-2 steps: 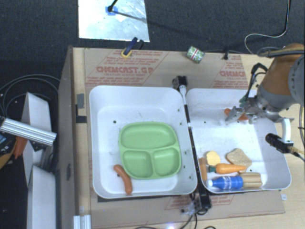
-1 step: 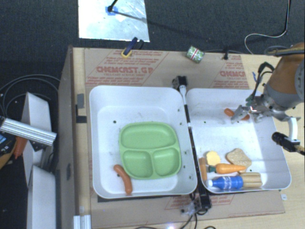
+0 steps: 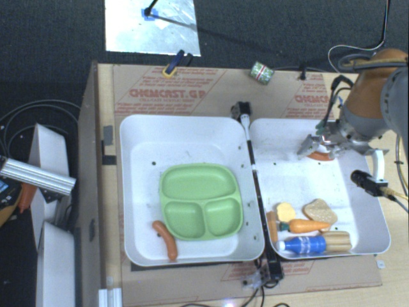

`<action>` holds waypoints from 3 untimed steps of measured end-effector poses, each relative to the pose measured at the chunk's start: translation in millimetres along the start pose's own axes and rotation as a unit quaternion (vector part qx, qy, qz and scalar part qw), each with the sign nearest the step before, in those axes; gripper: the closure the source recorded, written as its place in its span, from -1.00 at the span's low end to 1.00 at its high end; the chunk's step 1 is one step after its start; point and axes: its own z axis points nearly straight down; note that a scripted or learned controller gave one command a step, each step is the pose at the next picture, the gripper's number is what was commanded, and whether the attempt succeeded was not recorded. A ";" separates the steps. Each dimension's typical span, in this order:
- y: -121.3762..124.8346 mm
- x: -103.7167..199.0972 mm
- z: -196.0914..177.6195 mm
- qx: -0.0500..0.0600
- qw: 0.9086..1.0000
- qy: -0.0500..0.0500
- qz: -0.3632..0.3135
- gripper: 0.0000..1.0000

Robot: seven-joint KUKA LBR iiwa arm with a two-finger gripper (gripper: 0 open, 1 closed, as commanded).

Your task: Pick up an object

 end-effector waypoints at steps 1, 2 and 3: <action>0.5 -32.7 21.8 0.000 1.000 -0.001 0.001 -1.00; 28.5 10.4 14.1 0.000 1.000 0.000 0.000 -1.00; -50.4 -33.7 25.1 0.002 1.000 -0.001 0.002 -1.00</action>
